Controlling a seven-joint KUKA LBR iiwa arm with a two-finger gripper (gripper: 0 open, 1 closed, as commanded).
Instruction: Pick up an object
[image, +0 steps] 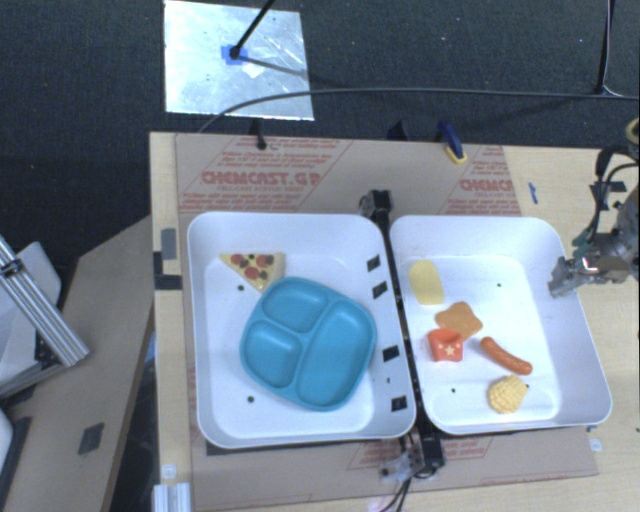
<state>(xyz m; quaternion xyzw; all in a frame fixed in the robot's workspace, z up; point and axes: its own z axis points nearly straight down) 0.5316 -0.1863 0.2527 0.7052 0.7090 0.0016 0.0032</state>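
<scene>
Room lies open along the right bin (520, 235)'s far and left floor; its toys cluster mid-floor: yellow block (427, 282), toast (458, 319), red cube (446, 345), sausage (505, 355), corn (508, 394). The gripper (572, 274) sits at that bin's right rim, whether its jaws are open or closed I cannot tell. Cardboard (262, 172) on the worktop reads "CHEMCAST GP".

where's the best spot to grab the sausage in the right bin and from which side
Grip the sausage across its middle, coming straight down from above. It lies flat and slanted on the bin floor, long and thin, so fingers should close across its narrow width. There is bare floor on both long sides, though the red cube sits near its upper-left end.
</scene>
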